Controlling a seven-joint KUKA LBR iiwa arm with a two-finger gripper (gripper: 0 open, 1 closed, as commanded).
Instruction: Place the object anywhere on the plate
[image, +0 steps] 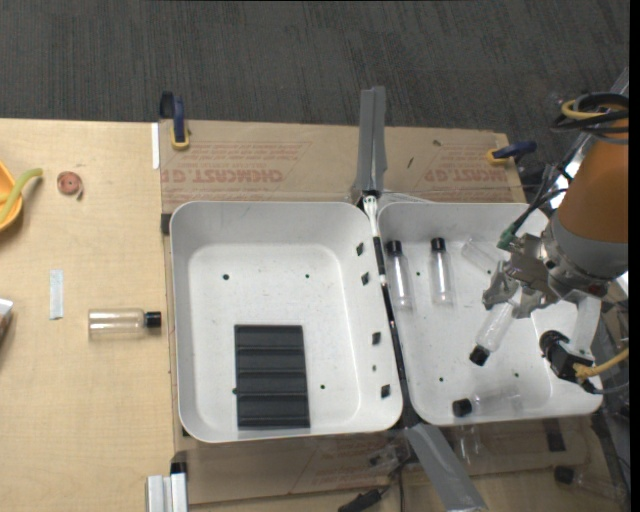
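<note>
A clear vial (493, 332) with a black cap hangs tilted in the right bin (440, 395), its upper end clamped between the gripper (512, 296) fingers (so picked already). Left to do: carry it to the black ridged plate (270, 377) in the left bin (200, 300)

From my seat the arm (590, 215) reads as a rounded grey barrel capped by a broad orange band (598, 185). Below the barrel I see a cluster of pale metal brackets and fittings, angular and bright, at the wrist (528, 272). A small green spot sits on that cluster's upper left. Black cables loop over the top of the band, one with a yellow sleeve, and more black and yellow cable (572, 362) curls beneath the wrist.
</note>
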